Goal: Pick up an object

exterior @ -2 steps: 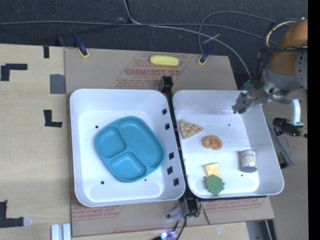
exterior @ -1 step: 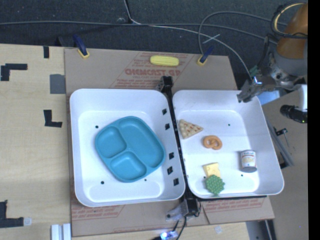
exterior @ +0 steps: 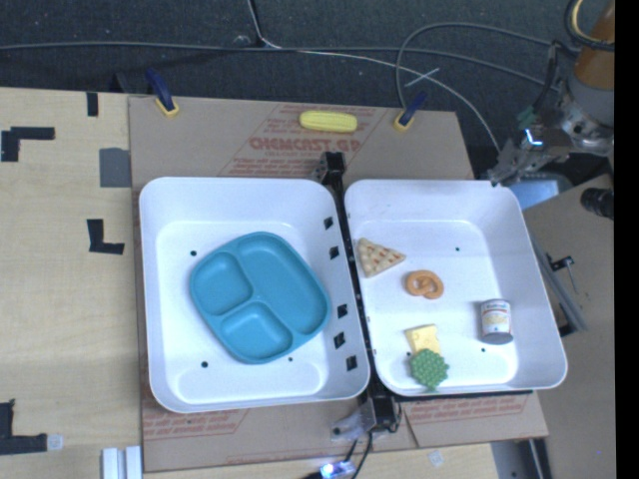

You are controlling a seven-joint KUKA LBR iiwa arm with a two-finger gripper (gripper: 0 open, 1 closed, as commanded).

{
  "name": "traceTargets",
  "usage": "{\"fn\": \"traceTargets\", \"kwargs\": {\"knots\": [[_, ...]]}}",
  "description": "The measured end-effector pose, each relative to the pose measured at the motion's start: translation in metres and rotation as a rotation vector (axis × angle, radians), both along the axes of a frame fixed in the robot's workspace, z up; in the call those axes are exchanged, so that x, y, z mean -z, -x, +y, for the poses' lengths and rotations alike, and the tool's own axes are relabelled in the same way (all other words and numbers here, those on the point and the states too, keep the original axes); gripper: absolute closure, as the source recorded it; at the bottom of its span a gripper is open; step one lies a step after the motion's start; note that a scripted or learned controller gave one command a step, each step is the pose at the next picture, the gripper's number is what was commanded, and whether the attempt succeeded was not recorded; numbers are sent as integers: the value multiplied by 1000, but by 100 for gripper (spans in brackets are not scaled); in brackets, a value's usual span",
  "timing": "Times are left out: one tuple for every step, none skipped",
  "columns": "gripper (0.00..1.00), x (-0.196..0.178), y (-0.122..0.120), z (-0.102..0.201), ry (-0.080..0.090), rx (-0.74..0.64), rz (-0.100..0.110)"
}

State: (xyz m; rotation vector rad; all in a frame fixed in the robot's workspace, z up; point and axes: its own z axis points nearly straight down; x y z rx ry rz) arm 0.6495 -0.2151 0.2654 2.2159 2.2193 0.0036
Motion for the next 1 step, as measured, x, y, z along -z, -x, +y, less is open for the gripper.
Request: {"fn": "traceTargets", "kwargs": {"knots": [[100,-5,0,50,-3,-4,5]]}}
